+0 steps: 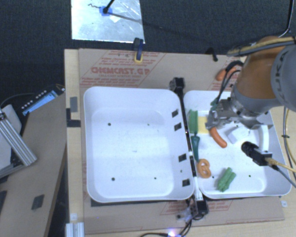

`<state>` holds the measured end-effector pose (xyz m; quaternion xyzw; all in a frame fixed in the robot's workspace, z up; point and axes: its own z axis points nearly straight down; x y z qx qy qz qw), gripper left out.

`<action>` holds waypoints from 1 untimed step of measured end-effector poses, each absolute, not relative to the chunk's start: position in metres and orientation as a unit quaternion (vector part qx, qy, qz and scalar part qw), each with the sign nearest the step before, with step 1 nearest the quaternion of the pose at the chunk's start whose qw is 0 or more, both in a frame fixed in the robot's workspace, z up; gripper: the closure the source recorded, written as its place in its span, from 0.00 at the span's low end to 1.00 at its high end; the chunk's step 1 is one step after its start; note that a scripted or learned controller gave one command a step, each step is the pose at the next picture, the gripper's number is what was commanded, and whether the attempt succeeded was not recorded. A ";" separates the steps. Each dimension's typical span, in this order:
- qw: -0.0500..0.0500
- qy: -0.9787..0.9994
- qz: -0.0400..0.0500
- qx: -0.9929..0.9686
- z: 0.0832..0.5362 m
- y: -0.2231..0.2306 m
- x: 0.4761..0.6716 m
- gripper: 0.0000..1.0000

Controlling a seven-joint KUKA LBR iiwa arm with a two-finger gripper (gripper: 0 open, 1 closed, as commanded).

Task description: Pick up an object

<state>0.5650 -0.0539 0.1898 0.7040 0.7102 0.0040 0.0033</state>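
A brown cardboard sheet (118, 65) covers the bench across the middle of the frame, printed in red with lettering that reads roughly "CHEMCAST GP" near its upper left; the smaller print is too fine to read. On it sit two shallow white plastic bins. The left bin (103, 181) takes up the centre of the frame. The right bin (278, 184) lies at centre right, touching it along a black clipped seam. The grey arm with its orange band (259, 75) reaches in from the upper right, and its gripper (218, 120) hangs low over the upper middle of the right bin; I cannot tell how it is set. Just below it lies an orange sausage-shaped toy (218, 137), close to the tips. A long dark green strip (193, 125) lies along the bin's left wall. A ridged green block (226, 179) rests near the lower edge, with an orange pretzel-shaped piece (203, 168) just left of it.
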 end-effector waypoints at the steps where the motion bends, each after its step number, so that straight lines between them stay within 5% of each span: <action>1: 0.000 0.711 0.002 0.703 0.215 0.005 0.534 1.00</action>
